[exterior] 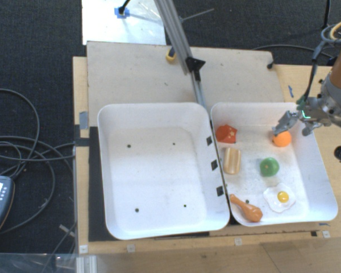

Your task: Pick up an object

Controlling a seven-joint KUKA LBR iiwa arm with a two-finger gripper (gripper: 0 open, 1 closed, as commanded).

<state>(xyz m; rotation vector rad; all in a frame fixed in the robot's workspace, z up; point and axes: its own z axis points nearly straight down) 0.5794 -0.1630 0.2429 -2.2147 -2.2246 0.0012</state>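
Note:
In the right bin point(324, 178) lie several toy foods: an orange ball point(282, 139), a red piece point(227, 133), a tan cylinder point(232, 160), a green round piece point(269, 166), a fried egg point(281, 198) and an orange drumstick-shaped piece point(246, 207). My gripper point(295, 126) hangs over the bin's far right corner, just up and right of the orange ball. Its fingers stand apart, and the left fingertip point(285, 123) is close above the ball. Nothing sits between the fingers.
The left bin point(111, 169) sits beside the right one, and dark clips mark their shared wall. A grey pole point(176, 27) slants in from the top toward the bins' far junction. Cables and a tablet lie on the floor at left.

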